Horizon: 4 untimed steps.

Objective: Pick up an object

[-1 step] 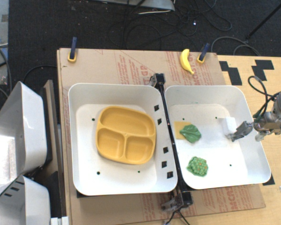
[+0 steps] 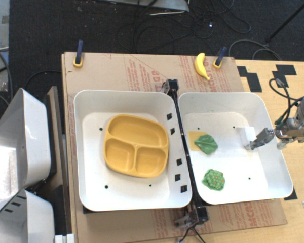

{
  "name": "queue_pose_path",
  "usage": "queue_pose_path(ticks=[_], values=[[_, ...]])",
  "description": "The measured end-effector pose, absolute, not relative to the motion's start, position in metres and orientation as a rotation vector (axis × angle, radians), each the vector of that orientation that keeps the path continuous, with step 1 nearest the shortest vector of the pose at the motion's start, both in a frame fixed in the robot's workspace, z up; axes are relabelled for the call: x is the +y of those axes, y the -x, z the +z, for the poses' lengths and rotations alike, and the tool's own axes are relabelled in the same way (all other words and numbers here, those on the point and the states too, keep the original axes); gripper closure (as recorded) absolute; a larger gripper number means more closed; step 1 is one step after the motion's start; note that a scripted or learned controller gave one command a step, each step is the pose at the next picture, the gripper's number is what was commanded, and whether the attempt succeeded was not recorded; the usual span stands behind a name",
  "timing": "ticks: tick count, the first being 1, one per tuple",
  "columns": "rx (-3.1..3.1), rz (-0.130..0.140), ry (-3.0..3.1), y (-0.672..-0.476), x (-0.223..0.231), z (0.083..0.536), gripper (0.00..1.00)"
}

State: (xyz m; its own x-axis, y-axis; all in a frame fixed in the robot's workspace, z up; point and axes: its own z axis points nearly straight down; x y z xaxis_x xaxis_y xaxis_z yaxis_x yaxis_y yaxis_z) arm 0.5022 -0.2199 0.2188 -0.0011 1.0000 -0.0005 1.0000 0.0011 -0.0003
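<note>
Your hand (image 2: 257, 140) hangs over the right bin's (image 2: 273, 184) 3 o'clock side; whether it's apart or together, you cannot tell. The green leaf toy (image 2: 206, 144) lies toward 9 o'clock, the dotted green piece (image 2: 214, 179) toward 8.

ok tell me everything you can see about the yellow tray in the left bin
The yellow tray looks like smooth moulded plastic, a rounded rectangle with a raised rim. It is divided into three compartments: one long one across the far side and two smaller ones on the near side, all bare. It lies flat and upright, turned slightly askew, near the middle of the left bin, resting on the bin floor. Nothing else touches it; the gripper is over the right bin.
</note>
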Motion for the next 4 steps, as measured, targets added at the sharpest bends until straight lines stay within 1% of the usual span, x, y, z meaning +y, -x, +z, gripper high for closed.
queue_pose_path(ticks=[1, 2, 3, 4], values=[[2.223, -0.004, -2.227, -0.503, -0.221, 0.155, 0.0], [2.223, -0.002, -2.225, -0.503, -0.212, 0.108, 0.0], [2.221, -0.001, -2.224, -0.503, -0.211, 0.091, 0.0], [2.217, 0.0, -2.221, -0.504, -0.212, 0.103, 1.0]])
